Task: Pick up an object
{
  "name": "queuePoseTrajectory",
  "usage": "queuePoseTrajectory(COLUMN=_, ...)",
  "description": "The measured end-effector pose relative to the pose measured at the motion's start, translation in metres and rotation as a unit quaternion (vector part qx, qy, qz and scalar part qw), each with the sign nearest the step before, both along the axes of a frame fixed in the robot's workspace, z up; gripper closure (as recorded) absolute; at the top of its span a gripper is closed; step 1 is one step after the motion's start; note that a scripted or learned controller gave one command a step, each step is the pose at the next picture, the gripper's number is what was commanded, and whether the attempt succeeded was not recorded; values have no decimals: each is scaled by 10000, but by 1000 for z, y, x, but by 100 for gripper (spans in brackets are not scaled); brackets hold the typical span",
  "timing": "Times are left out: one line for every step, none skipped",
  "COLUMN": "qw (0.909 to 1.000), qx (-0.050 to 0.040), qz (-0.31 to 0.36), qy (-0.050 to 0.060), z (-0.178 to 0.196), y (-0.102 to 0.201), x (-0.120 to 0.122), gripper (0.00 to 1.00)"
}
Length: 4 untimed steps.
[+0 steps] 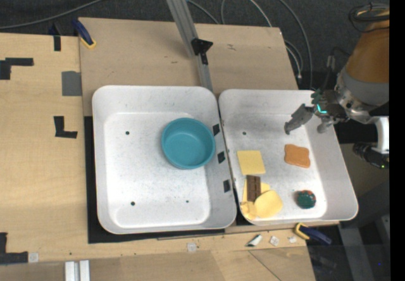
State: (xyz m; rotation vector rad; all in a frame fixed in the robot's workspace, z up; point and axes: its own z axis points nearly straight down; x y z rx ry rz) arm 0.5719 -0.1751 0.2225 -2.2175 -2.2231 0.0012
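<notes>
Bowl (187, 142) sits alone in the left bin (114, 166), well left of my gripper (309, 120). Closer, in the right bin (266, 106), lie a yellow square (251, 162), a brown bar (252, 188) on yellow pieces, an orange slab (297, 156) just below the gripper, and a green ball (305, 199). The gripper hangs spread and empty above that bin, I judge poised over the nearest target.
</notes>
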Motion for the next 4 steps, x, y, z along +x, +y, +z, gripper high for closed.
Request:
queuePoseTrajectory(qw=10000, qx=1, qz=-4, qy=24, z=-49, y=5, x=-9, gripper=0)
queuePoseTrajectory(qw=10000, qx=-1, qz=-5, qy=23, z=-93, y=4, x=-10, gripper=0)
queuePoseTrajectory(qw=10000, qx=-21, qz=-7, qy=-17, z=-133, y=4, x=-9, gripper=0)
queuePoseTrajectory(qw=10000, qx=-15, qz=0, qy=-28, z=-121, y=4, x=-8, gripper=100)
